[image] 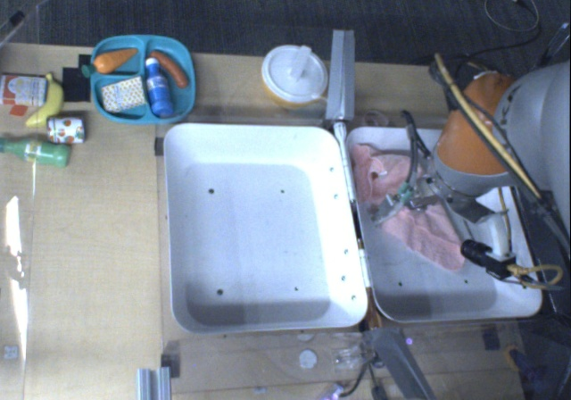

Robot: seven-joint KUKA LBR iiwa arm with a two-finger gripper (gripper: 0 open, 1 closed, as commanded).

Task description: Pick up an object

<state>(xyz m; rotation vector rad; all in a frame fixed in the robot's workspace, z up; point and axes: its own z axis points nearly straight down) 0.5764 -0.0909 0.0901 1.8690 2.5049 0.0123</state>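
Arm [535, 121] comes in from the right and reaches across the right bin [428, 298], orange band [468, 146] above the wrist

Gripper [397, 202] is low over the left-centre of the right bin, right at the pink cloth [433, 233]. From this angle I can't tell whether the jaws are wide or narrow, or whether any cloth is between them

The cloth is the only loose thing in the right bin. It's crumpled, with one bunch up against the bin's left wall near the back corner and a flatter spread running toward the middle and front. The gripper sits about where those two parts meet. Cloth lies on the bin floor, not lifted as far as I can see

Left bin [259, 132] sits just beside the right one, rims touching along the middle, with a grey metal post [340, 77] at the back end of that seam

On the bench [89, 255] behind the left bin there's a white lidded tub [294, 75]. Further left is a teal divided plate [141, 39] holding a toy carrot [116, 59], a toy sausage [176, 70] and a blue bottle [159, 90]

Left of the plate: a banana [46, 102], a small carton [21, 88], a can [65, 129] and a green bottle [36, 152] lying on its side, all well apart from both bins
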